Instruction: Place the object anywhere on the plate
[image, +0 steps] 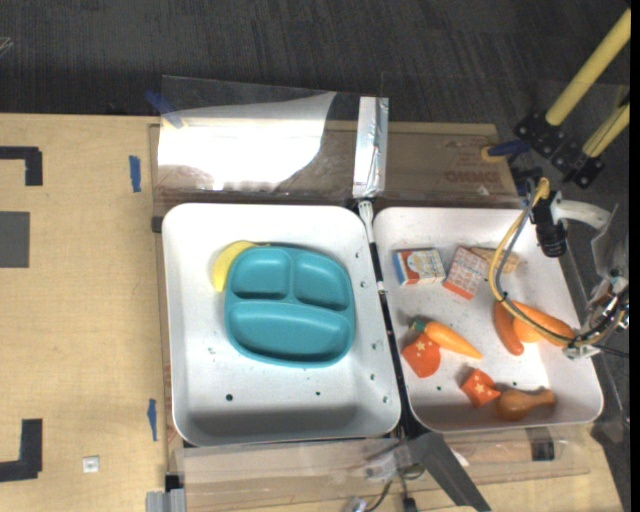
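With the gripper (598, 322) being glimpsed at the frame's right edge, its state impossible to tell, a wrong pick is being risked among the crowded right bin (580, 405), while the teal plate (290, 305) is lying centre-left.

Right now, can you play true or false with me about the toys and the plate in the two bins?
1. The teal plastic plate with three compartments sits in the left white bin. True.
2. A toy lies on the plate. False: its compartments hold nothing, and a yellow thing peeks out from under its far left edge.
3. The orange toy carrot with a green top lies in the right white bin. True.
4. Two small printed boxes stand in the left bin. False: they are in the right bin, near its far edge.
5. The red toy pepper touches the plate. False: it lies in the right bin beside the carrot.
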